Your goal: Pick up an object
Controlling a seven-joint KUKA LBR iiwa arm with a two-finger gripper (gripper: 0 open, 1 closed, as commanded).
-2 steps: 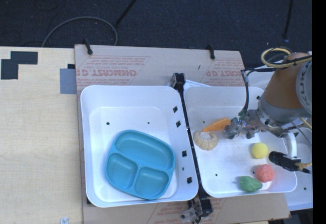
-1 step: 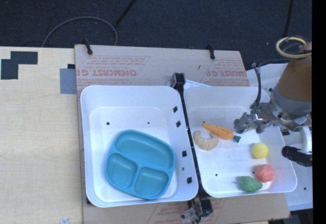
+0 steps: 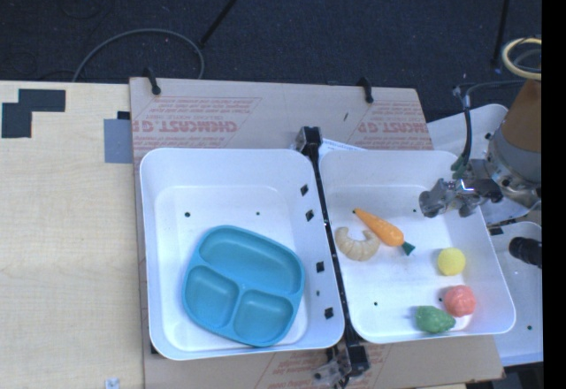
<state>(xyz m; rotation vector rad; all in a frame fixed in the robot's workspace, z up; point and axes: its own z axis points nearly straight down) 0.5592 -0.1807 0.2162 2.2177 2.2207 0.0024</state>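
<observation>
Gripper [image 3: 439, 199] hangs over the upper right of the right bin [image 3: 389, 168]; whether it is spread or pinched I cannot tell, and nothing shows in its grasp, so the pick looks not yet done. Five candidates lie there: one carrot [image 3: 381, 226], one shrimp [image 3: 357, 244], one yellow ball [image 3: 451, 262], one pink ball [image 3: 459, 300], one green piece [image 3: 434, 319]. One blue tray [image 3: 243, 285] sits in the left bin [image 3: 177, 175].

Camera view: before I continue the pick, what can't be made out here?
- Gripper: small and blurred above the right bin; its state is unreadable.
- Arm: cut off by the right edge.
- Green object: too small to identify.
- Pale curled object: contact with the carrot is unclear.
</observation>
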